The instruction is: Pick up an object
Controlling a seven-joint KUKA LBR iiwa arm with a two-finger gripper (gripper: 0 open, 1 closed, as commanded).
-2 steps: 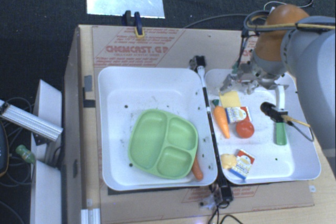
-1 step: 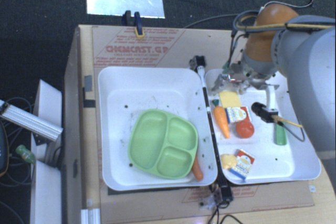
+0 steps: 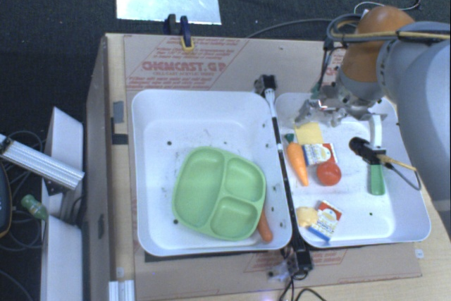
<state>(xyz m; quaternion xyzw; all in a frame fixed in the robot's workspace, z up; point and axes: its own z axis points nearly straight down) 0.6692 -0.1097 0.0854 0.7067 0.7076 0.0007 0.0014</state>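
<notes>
Camera view, contents as seen from above at a slant. Tabletop (image 3: 113,173): covered by a brown printed cardboard sheet (image 3: 190,63) that carries two shallow white bins side by side. Left bin (image 3: 151,151): one pale green divided plate (image 3: 220,192) with three compartments, lying flat toward the near right of the bin; one small orange piece (image 3: 264,229) at the plate's near right edge, close to the bin's right wall. Right bin (image 3: 405,215): one flat yellow block (image 3: 308,133) at the far left; one carrot (image 3: 297,163) just nearside of it, lying lengthwise along the bin's left wall; one small printed carton (image 3: 318,153) in white, red and blue, beside the carrot and touching the block's near edge; one red tomato (image 3: 329,173) against the carton's near right corner; one second printed packet (image 3: 327,220) at the near left, well apart from the tomato, with a pale yellow lump (image 3: 305,216) touching its left side. Arm (image 3: 416,67): grey with an orange band, reaching in from the right over the far end of the right bin. Claw (image 3: 321,112): silver, low over the far left corner of the right bin, just behind the yellow block, which is the nearest item to it; contact between the two cannot be made out. Whether the claw stands wide or narrow I cannot tell from here, and nothing can be seen held in it. All listed items lie in their bins.
</notes>
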